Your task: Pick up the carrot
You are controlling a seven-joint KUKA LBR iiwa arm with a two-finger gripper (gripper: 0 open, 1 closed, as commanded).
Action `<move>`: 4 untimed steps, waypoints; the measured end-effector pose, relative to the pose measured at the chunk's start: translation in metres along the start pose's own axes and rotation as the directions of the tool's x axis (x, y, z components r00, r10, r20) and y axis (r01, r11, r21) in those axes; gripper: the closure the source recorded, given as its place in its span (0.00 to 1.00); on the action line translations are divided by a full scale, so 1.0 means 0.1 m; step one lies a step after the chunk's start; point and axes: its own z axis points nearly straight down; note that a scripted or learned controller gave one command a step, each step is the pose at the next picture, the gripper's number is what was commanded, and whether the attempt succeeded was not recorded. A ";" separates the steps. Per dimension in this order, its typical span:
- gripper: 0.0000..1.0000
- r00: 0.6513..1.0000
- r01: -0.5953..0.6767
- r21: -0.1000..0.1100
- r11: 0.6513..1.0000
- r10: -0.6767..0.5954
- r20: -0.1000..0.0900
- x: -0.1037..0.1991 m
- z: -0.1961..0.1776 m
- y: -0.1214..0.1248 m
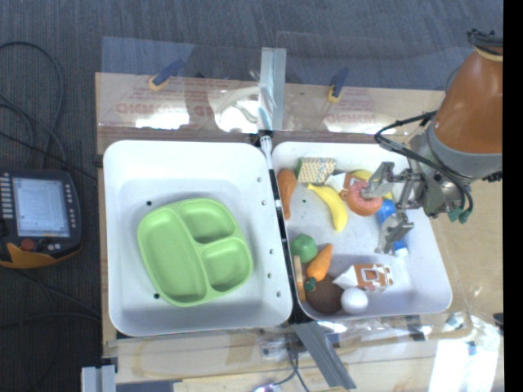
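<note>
The carrot [319,261] is a short orange piece lying aslant in the right bin [425,292], near its front left, beside a round green item [305,247]. A second, longer orange-red piece [287,189] lies along that bin's left wall. My gripper [389,207] hangs over the right half of the same bin, well to the right of the carrot and apart from it. It is open, one finger [379,180] by a red-orange round toy [359,196] and the other [398,232] lower down. A small blue item [387,211] lies under the gap.
The right bin also holds a banana [331,204], a cracker-like square [316,170], a brown lump [324,296], a white egg [355,301] and a small carton [373,276]. A green divided plate [194,250] lies in the left bin [122,178].
</note>
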 end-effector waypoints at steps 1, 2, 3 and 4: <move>0.00 0.991 0.134 -0.002 0.991 -0.134 -0.005 0.34 0.94 0.68; 0.00 0.972 0.235 0.001 0.972 -0.235 0.004 0.26 0.90 0.89; 0.00 0.915 0.403 -0.001 0.915 -0.403 0.000 0.11 0.92 0.59; 0.00 0.854 0.521 -0.001 0.854 -0.521 0.000 0.26 0.92 0.53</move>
